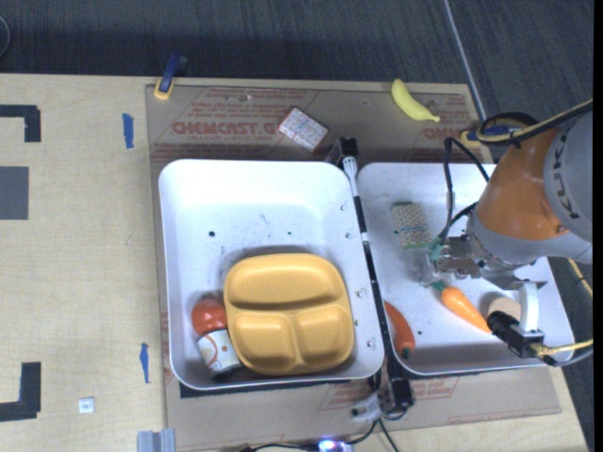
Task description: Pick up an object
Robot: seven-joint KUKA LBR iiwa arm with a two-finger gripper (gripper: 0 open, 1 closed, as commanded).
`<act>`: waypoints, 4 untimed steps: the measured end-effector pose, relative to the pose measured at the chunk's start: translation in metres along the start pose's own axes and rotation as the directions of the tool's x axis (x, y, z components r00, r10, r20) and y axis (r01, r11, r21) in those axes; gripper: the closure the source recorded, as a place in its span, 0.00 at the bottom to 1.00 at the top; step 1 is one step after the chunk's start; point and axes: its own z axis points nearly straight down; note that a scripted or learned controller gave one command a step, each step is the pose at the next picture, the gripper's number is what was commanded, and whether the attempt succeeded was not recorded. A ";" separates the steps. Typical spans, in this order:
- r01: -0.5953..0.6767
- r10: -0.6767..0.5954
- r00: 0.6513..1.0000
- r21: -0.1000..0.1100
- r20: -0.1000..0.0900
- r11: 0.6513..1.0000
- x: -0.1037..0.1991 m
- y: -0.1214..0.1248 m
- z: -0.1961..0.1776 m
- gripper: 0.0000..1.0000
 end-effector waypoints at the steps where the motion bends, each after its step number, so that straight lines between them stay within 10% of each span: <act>1: 0.000 0.000 1.000 0.000 0.000 1.000 0.000 0.000 0.000 0.00; 2: 0.000 0.000 1.000 -0.003 0.001 1.000 0.000 0.001 -0.010 1.00; 3: 0.000 0.000 1.000 -0.003 0.001 1.000 0.000 0.001 -0.010 0.00; 4: 0.001 -0.001 1.000 0.006 -0.001 1.000 0.003 -0.013 0.020 0.00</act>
